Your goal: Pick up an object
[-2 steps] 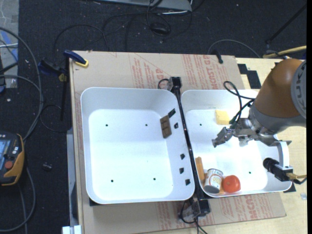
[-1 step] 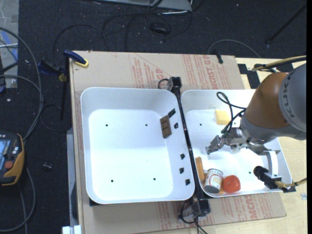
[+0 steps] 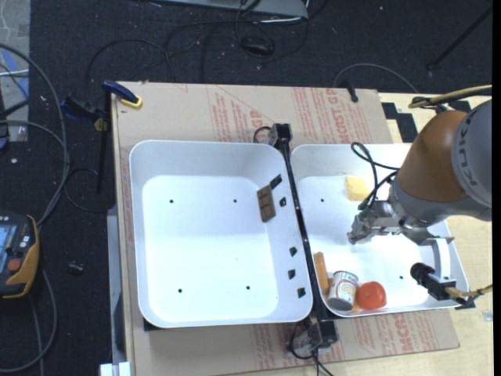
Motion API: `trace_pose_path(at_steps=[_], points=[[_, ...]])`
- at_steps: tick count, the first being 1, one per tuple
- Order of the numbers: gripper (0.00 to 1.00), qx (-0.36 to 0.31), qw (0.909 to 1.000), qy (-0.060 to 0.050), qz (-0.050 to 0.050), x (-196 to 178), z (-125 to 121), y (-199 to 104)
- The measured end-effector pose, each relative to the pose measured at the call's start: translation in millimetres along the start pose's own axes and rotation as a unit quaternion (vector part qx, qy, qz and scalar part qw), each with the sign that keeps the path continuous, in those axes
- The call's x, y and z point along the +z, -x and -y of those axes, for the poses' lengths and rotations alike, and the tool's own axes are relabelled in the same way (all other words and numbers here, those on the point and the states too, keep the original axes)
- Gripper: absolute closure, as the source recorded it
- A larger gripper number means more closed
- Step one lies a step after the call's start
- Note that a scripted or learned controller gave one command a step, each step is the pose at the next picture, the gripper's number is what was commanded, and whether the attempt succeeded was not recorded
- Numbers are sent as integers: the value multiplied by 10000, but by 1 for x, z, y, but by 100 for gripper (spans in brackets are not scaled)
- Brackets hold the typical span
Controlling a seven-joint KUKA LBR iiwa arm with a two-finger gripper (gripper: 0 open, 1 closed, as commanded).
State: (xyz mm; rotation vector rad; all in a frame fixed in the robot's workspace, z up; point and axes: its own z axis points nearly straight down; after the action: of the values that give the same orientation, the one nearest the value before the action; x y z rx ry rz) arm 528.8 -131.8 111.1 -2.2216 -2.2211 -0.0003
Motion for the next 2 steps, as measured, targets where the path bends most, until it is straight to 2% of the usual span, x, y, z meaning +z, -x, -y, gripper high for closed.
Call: trace_pose_path(at_steps=[2], points=[[100,0,10000,15,4,-86,4,7]])
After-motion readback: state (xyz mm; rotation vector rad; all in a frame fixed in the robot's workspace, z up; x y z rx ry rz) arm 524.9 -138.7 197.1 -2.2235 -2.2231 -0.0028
